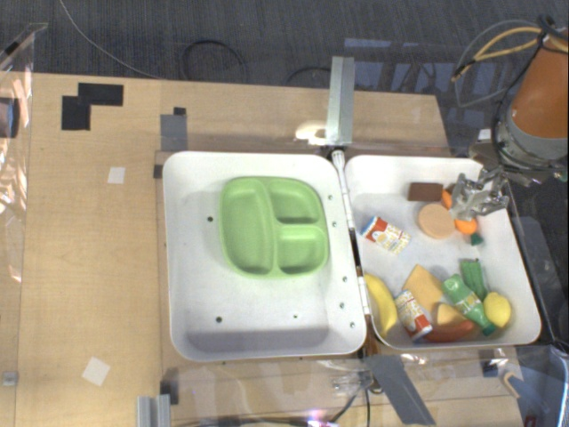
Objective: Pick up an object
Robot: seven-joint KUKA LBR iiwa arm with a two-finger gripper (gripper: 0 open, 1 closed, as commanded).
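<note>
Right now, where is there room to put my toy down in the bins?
Left bin: bare white all around the green tray, widest along the near edge. Right bin: a small patch at its far-left corner, beside the brown block. Its near end is crowded: banana, can, lemon.

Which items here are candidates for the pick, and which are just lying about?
Candidates, right bin: banana, lemon, carton, can, brown block, tan disc, with the gripper nearby.
Lying about: green tray in left bin, cables.
</note>
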